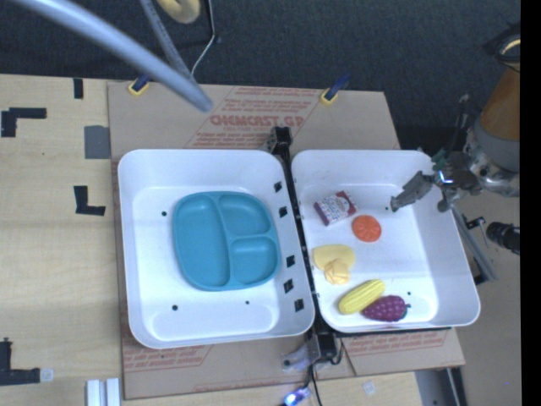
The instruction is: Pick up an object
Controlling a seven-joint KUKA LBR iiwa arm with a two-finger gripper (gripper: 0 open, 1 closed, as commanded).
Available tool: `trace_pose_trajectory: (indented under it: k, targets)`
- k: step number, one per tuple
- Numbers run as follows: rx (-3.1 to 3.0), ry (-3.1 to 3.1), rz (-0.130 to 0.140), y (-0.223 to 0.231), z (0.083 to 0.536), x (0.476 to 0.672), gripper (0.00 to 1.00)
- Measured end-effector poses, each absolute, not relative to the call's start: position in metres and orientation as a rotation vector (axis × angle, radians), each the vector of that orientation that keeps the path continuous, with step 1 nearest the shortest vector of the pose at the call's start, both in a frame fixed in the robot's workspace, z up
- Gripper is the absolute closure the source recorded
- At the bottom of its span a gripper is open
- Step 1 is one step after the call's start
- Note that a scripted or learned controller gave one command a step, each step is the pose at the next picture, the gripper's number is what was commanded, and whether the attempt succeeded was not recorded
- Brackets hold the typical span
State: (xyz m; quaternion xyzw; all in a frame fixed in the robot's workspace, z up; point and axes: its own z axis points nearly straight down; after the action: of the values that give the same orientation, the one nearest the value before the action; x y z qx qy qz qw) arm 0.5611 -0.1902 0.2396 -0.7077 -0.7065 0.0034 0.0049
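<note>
The right bin [446,259] holds several toy foods. A red and white packet [335,207] lies near its left wall, with an orange round piece [366,227] to its right. Below them sit a pale yellow piece [335,263], a yellow corn cob [361,295] and purple grapes [385,309]. My gripper [425,197] hangs over the bin's upper right part, above and to the right of the orange piece. It is open with nothing between its fingers.
The left bin [135,176] holds a blue divided plate [226,239]. A black hinge strip [292,227] runs between the bins. Cardboard [254,117] lies under both. A grey pole [110,32] crosses the top left.
</note>
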Motion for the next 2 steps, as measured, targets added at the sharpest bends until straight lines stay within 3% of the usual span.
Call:
trace_pose_trajectory:
  k: [1,2]
  targets:
    - [-2.220,-2.222,0.002,-0.190,0.245,0.563,0.00]
    - [-2.218,-2.219,0.006,-0.195,0.199,0.560,0.00]
